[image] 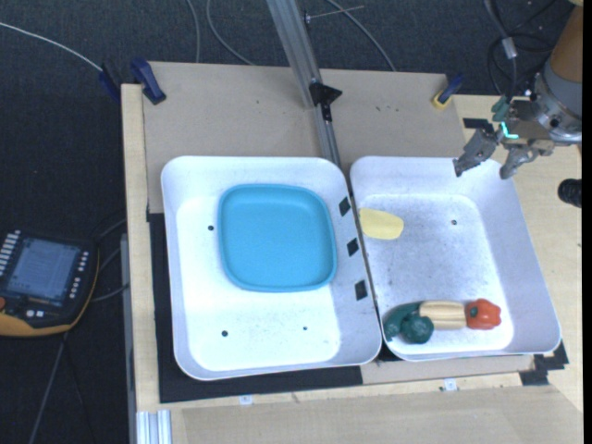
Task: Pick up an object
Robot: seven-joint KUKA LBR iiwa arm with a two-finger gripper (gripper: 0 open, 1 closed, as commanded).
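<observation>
The left bin [185, 248] held a blue plate [277, 237] lying flat near its middle, well apart from anything the arm could reach quickly. In the right bin [518, 248], a small yellow piece [380, 224] lay against the left wall, just beside the divider. Along the near edge sat three things in a tight row — a dark green object [409, 326], a tan piece [442, 314] touching it, and a red object [482, 314] at the right end.

The gripper [490, 159] hung over the far right corner of that bin, its two fingers spread apart with nothing between them, well away from every object.

The risks looked plain enough. The row was crowded against the near wall, so a descent there could have pushed one piece aside or jammed a finger on the rim. The yellow piece lay flat and close to the wall — fingers might have closed above it or struck the bin's side.
</observation>
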